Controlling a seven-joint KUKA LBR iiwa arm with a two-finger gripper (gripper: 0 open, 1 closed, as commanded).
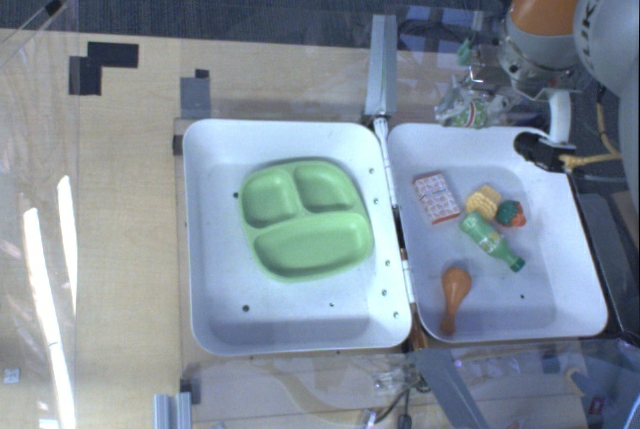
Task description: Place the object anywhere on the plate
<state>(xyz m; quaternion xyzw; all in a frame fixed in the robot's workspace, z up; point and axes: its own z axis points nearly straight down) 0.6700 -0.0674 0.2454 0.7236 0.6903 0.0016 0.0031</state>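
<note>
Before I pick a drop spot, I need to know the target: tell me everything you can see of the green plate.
The green plate is a light green, matte, plastic-looking divided plate with rounded corners. Raised ridges split it into three compartments: two smaller ones along the far side and one wide one along the near side. It lies flat, turned slightly askew, near the middle of the left white bin, resting on the bin's floor. Nothing lies in any compartment, and nothing else touches it.

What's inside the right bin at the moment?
In the right bin: a patterned card, a corn piece touching a red-and-green toy, a green bottle, and a wooden spoon. Nothing looks hidden beneath them.
</note>
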